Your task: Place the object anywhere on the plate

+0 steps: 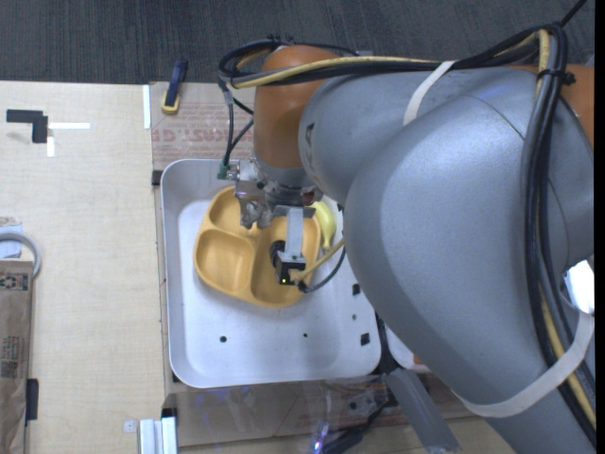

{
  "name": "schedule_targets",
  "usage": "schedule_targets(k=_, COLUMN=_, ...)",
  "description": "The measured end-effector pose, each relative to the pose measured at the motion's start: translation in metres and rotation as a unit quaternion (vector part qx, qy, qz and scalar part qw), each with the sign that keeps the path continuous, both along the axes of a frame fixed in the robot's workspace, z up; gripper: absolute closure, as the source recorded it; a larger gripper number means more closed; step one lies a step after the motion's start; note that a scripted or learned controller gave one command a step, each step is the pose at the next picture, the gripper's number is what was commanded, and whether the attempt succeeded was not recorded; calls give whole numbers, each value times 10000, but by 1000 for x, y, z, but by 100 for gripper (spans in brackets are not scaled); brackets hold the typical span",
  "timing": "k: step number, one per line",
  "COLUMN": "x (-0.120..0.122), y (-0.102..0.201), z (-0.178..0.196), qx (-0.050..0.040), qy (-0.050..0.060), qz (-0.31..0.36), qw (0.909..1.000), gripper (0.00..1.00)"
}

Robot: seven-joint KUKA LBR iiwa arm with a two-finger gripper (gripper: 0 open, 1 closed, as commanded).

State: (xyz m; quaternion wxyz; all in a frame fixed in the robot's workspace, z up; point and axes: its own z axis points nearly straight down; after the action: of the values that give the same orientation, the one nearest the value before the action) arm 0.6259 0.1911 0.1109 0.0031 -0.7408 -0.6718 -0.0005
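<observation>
A yellow divided plate (pixel 225 253) lies in the white bin (pixel 255 353), toward its upper half. My gripper (pixel 257 218) hangs directly over the plate's upper right compartment, its fingers pointing down near the plate surface. A pale yellow object (pixel 326 223), banana-like, shows just right of the gripper body at the plate's right rim, partly hidden by the wrist. I cannot make out anything between the fingers.
The big grey arm covers the right side of the view and the second bin. A blue and yellow clamp (pixel 174 87) sits on the bench above the bin. A brown bag (pixel 13 320) lies at the left edge. Bare bin floor lies below the plate.
</observation>
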Motion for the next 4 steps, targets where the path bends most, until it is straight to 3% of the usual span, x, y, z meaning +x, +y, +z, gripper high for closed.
schedule_targets(k=1, x=3, y=1, z=4, qx=13, qy=-66, qz=-2, qw=10000, gripper=0)
schedule_targets(k=2, x=-62, y=36, z=0, qx=17, qy=-134, qz=-1110, qw=9937, gripper=0)
schedule_targets(k=3, x=-16, y=-10, z=65, qx=-65, qy=19, qz=-2980, qw=9545, gripper=0)
schedule_targets(k=4, x=-17, y=-11, z=68, qx=-112, qy=58, qz=-2954, qw=9553, gripper=100)
